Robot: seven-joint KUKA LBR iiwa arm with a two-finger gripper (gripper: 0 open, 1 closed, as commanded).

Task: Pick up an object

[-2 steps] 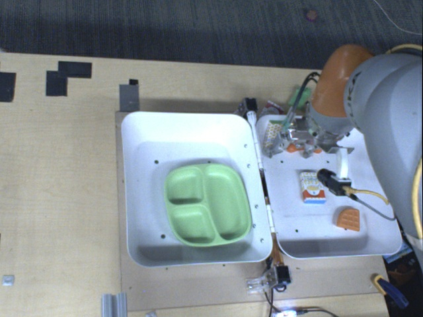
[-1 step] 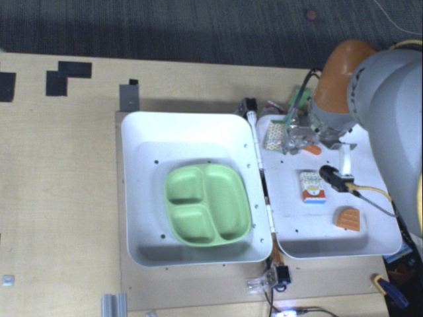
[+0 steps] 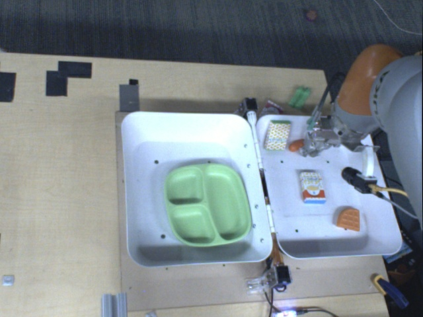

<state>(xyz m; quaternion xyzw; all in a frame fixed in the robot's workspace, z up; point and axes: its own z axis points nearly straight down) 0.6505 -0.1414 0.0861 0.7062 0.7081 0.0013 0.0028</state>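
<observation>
Nothing is yet lifted: the gripper (image 3: 316, 142) is lowered beside a small orange object (image 3: 295, 146) in the right bin (image 3: 377, 243), its state cannot be told.

Small orange object (image 3: 297, 145): rounded, lying flat, just left of my hand (image 3: 312, 147), partly hidden by it. Patterned yellow packet (image 3: 277, 135): flat, further left of my hand.

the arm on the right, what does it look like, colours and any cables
The arm is bulky and rounded, with light grey casings and a glossy orange band above the wrist. Below that sits a small metallic silver gripper of boxy parts. A thin cable or rod runs from the wrist down to the gripper. No markings are readable.
</observation>
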